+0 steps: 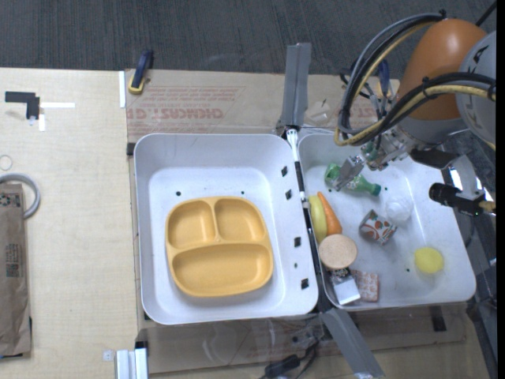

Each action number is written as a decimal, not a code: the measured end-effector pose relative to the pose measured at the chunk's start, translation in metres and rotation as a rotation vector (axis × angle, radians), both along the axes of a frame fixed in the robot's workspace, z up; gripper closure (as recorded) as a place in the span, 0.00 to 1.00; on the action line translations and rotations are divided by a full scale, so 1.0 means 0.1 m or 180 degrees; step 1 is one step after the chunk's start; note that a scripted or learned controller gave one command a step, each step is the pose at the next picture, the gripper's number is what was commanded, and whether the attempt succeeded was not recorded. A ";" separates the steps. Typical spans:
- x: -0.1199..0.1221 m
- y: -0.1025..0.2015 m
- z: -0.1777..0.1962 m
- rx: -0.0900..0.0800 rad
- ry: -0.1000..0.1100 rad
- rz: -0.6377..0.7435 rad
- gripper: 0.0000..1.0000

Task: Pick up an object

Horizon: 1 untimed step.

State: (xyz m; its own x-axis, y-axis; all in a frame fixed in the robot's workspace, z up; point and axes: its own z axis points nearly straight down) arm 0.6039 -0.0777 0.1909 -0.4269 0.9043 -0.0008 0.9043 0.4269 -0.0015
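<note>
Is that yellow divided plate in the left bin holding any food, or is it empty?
Empty. The yellow plate lies flat in the left bin, and all three of its compartments show bare yellow bottoms.

The robot arm (461,93) in the upper right of the frame is grey, with a big round orange band (446,50). Black and yellow cables (379,54) loop around it. Its gripper (347,172) is small, shiny metal.
</note>
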 end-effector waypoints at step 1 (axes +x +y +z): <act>0.00 0.00 0.00 0.0000 0.0000 0.0000 0.00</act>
State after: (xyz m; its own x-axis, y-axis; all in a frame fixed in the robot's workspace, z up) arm 0.6039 -0.0777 0.1909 -0.4269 0.9043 -0.0008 0.9043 0.4269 -0.0015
